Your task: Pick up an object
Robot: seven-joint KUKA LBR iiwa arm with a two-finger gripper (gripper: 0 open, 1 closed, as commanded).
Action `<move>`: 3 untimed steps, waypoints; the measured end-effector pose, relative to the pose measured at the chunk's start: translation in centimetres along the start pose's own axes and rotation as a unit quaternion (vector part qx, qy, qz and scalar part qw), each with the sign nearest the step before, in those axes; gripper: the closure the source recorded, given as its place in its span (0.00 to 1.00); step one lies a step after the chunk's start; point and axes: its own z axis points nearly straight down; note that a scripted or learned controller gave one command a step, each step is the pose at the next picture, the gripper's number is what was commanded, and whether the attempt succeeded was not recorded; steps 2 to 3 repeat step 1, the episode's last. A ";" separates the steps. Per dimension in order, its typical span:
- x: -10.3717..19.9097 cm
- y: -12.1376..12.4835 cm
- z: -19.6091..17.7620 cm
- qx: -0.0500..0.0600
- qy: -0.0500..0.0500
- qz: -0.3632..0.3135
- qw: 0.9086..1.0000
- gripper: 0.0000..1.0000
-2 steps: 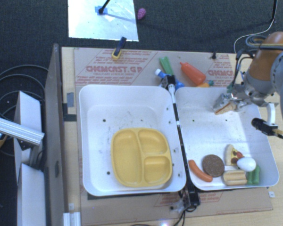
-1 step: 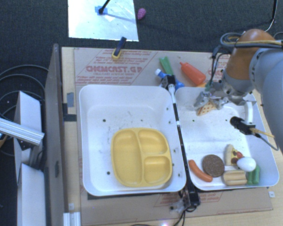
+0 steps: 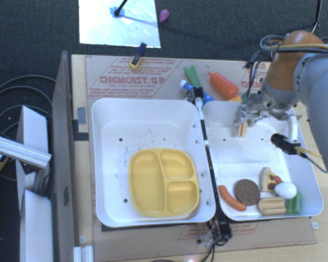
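Observation:
My gripper (image 3: 242,125) hangs low over the far left part of the right bin (image 3: 306,168), the grey arm reaching in from the right. A small orange and pale stick (image 3: 240,129) shows between the fingers, which look shut on it. Along the bin's near edge lie an orange sausage (image 3: 231,197), a brown round disc (image 3: 246,191), a pizza slice (image 3: 267,177), a white egg (image 3: 286,190), a tan bun (image 3: 271,205) and a green piece (image 3: 297,202).
The left bin (image 3: 106,146) holds a yellow divided plate (image 3: 164,182). Behind the bins, on the board, lie an orange bottle (image 3: 223,85), a green piece (image 3: 192,74) and a blue piece (image 3: 187,85). A yellow-and-blue item (image 3: 136,58) lies farther back.

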 end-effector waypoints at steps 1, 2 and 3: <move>7.0 -2.0 -9.3 -0.005 0.001 -0.003 1.000 1.00; 7.0 -2.0 -9.3 -0.005 0.001 -0.003 1.000 1.00; 7.0 -2.0 -9.3 -0.005 0.001 -0.003 1.000 1.00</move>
